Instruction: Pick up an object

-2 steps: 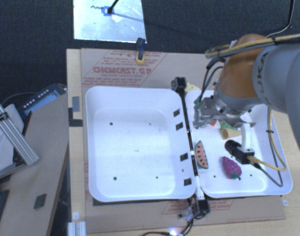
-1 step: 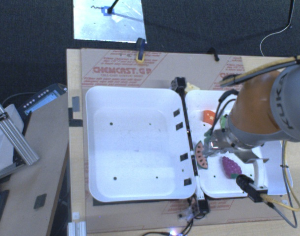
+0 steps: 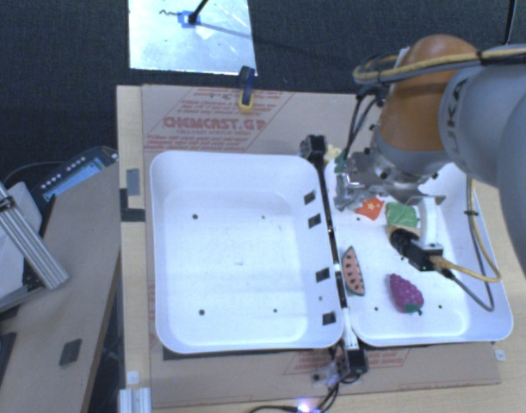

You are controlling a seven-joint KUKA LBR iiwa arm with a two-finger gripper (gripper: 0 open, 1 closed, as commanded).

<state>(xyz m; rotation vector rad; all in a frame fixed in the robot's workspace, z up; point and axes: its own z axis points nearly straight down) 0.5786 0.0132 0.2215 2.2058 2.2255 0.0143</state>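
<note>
Two bins: the left bin (image 3: 172,175) and the right bin (image 3: 473,312) sit side by side on the table (image 3: 130,265), touching along a middle seam with black clips.
Arm: the grey arm (image 3: 495,119) comes in from the right, orange band up top, and hangs over the far half of the right bin.
Gripper: the gripper (image 3: 349,186) is down low at the far left corner of the right bin, close to the seam. Apart or together? The wrist covers it, so no call from this angle.
Watermelon slice: the watermelon slice (image 3: 354,271) lies in the right bin, against the seam wall, on the near side of the gripper.
Grape bunch: the purple grape bunch (image 3: 405,292) is in the right bin too, just right of the slice, nearest of the lot.
Green piece: the green piece (image 3: 400,214) sits mid-bin, under the wrist.
Orange piece: the orange piece (image 3: 369,207) lies just left of the green one, right by the gripper, though contact is unclear.
Cardboard: a printed cardboard sheet (image 3: 211,114) lies under both bins.
</note>
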